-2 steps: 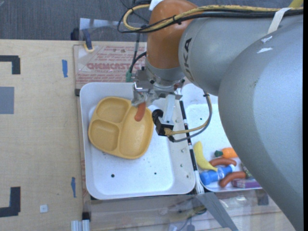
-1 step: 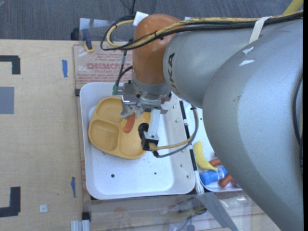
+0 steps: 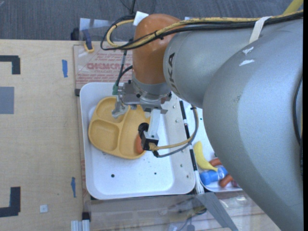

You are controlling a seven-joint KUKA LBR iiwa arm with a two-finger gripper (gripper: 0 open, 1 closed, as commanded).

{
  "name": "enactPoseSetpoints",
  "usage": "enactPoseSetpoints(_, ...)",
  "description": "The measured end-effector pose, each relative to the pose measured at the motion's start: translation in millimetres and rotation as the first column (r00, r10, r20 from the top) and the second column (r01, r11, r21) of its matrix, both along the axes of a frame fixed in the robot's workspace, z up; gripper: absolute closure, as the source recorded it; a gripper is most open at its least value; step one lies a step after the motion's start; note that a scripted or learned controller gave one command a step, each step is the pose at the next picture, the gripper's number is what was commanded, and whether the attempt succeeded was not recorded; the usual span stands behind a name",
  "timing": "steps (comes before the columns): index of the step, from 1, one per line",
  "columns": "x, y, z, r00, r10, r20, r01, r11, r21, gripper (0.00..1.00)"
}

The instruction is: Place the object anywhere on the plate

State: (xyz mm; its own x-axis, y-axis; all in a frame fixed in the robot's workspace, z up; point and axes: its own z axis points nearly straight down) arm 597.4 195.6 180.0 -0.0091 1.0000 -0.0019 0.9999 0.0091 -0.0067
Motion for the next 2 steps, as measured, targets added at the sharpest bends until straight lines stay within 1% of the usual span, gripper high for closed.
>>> enactPoseSetpoints(1,23.6,-27.9,-31.4,0.996,0.091,0.000,-0.091,0.996,0.001,0.00)
enactPoseSetpoints(2,45.2,-73.0,-3.2,0.996,0.090,0.004,-0.090,0.996,0.001,0.00)
